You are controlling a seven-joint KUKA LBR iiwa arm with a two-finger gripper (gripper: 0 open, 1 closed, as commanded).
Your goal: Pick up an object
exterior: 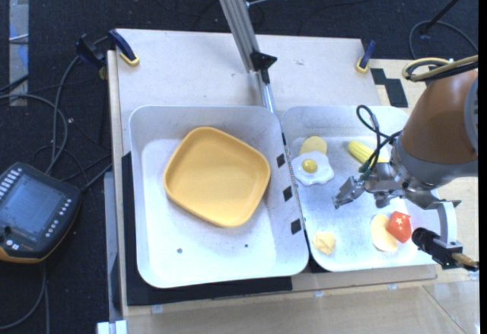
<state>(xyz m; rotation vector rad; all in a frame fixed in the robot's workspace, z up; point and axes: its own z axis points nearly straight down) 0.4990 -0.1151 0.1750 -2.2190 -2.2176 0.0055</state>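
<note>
No legible text, label, brand or number is showing anywhere in the camera view. The handheld pendant (32,208) beside the desk (228,70) is displaying a screen too blurred to read.

- Your claw (346,195) hangs over a pale wooden table (198,70), whose bare top stretches up and left of the claw.
- Beyond the table, well above and left of the claw, you see dark carpeted floor (61,5) strewn with black cables (46,104).
- Far left of the claw, a handheld control pendant (34,211) lies on that floor.
- A slanted aluminium rail (236,9) rises from the table above-left of the claw.
- Yellow-tipped clamps (122,51) grip the table's far corners; light is even and soft.
</note>
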